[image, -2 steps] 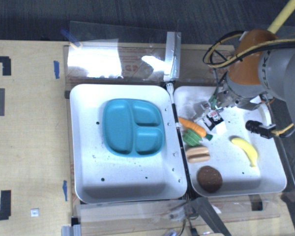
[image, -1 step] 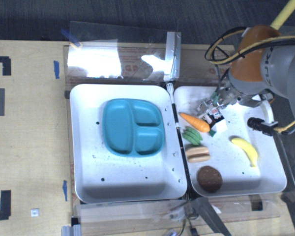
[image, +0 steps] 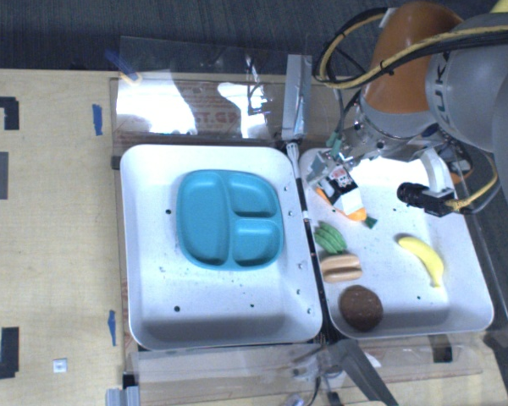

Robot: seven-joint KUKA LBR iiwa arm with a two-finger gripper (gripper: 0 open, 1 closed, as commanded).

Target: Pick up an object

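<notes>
My gripper (image: 342,183) is low in the far left corner of the right bin (image: 457,307), directly over an orange toy carrot (image: 356,215) with a green tip. The carrot lies on the bin floor, its middle hidden under the gripper. Closer to the camera along the bin's left side lie a green leafy toy (image: 330,238), a hot dog bun (image: 340,266) and a brown ball (image: 361,305). A yellow banana (image: 423,256) rests toward the bin's right.
The left bin (image: 144,303) holds a blue divided plate (image: 229,218). A ridge where the two bins meet (image: 309,252) runs just left of the gripper. Cables and a black fitting (image: 423,196) hang off the wrist above the right bin's far part.
</notes>
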